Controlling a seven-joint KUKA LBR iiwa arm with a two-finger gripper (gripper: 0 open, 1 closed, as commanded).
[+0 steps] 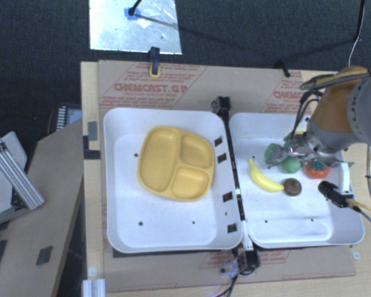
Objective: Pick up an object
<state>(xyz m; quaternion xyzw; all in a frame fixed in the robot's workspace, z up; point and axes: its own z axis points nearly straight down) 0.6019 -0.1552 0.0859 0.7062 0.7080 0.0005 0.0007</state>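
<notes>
In the right bin point(297, 231) lie a yellow banana point(263, 178), a brown ball point(292, 186), a green round piece point(290, 164) and a red-orange piece point(316, 169). My gripper point(287, 151) is low over the green piece, near the bin's middle, with the grey and orange arm point(340, 113) behind it on the right. A second bit of green point(271, 150) shows just left of the gripper. The banana and the brown ball lie free, in front of the gripper.
The left bin point(120, 184) holds a yellow divided plate point(175, 163). A black divider point(230, 166) runs between the bins. A black fitting with a cable point(334, 195) sits at the right bin's right side.
</notes>
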